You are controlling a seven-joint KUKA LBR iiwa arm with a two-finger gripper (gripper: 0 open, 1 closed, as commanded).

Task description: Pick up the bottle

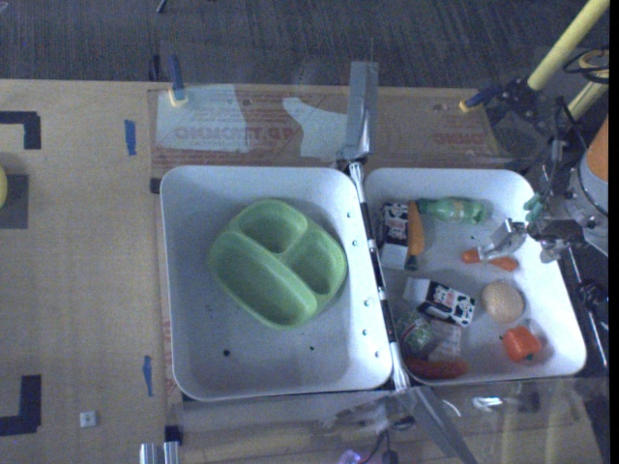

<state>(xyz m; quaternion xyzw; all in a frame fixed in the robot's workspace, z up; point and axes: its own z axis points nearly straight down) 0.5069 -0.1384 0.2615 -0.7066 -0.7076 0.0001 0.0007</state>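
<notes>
The green bottle (451, 209) lies on its side near the back of the right bin (571, 356). An orange carrot (415, 232) lies just beside its left end, and a small black and white carton (394, 222) sits next to the carrot.

The tool (505, 241) hangs over the right side of the same bin, a bit to the right of the bottle and nearer the front. I cannot tell if it is open or closed. Nothing shows in its grip.

A lot could go wrong here. The bottle is round, so I think it could roll or slip away when squeezed. The tool might come down on the carrot and grab that by mistake. A small orange piece (471, 255) lies near the tool and could get bumped. The bin's back wall is close too, so the tool might hit it.

The green plate (278, 261) in the left bin (193, 356) is well apart from all this.
</notes>
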